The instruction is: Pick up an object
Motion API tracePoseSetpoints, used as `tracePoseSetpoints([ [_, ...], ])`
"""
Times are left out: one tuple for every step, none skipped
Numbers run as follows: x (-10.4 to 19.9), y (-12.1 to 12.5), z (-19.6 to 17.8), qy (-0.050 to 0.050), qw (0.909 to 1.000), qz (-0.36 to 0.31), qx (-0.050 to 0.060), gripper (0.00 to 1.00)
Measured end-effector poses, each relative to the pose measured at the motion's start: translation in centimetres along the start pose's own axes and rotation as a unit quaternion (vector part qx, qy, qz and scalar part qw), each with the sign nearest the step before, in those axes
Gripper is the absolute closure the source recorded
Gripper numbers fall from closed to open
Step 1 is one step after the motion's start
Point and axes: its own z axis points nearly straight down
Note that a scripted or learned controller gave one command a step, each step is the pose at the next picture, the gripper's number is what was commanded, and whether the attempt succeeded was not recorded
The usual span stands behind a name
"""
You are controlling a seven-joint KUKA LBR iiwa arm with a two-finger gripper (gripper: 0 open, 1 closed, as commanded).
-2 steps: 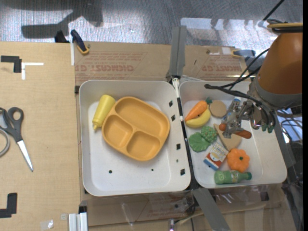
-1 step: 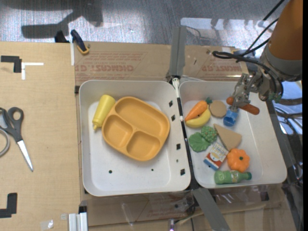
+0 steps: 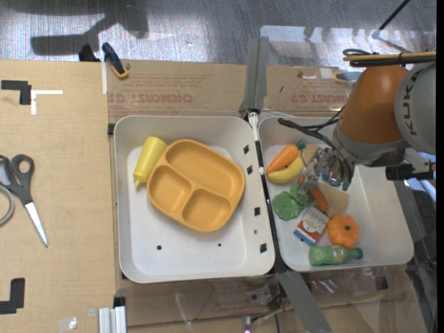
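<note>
Orange-banded arm hides right bin (image 3: 399, 207) corner | pincer (image 3: 320, 174) blurred (grip unreadable) over green toy (image 3: 288, 204)

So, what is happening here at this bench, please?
A KUKA arm reaches from the right into the right bin, its gripper low over a pile of toy food: a carrot, a banana, a green leafy piece, a small pumpkin and a green bottle. Nothing is clearly held. The left bin has a yellow divided plate and a yellow bottle.
</note>
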Motion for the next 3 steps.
tracePoseSetpoints([
  [0.2, 4.0, -15.6, 0.004, 0.9972, 0.075, 0.002, 1.00],
  [7.1, 8.1, -15.6, 0.005, 0.9866, 0.163, 0.003, 1.00],
  [4.0, 13.5, -17.1, 0.004, 0.9488, 0.316, 0.004, 1.00],
])
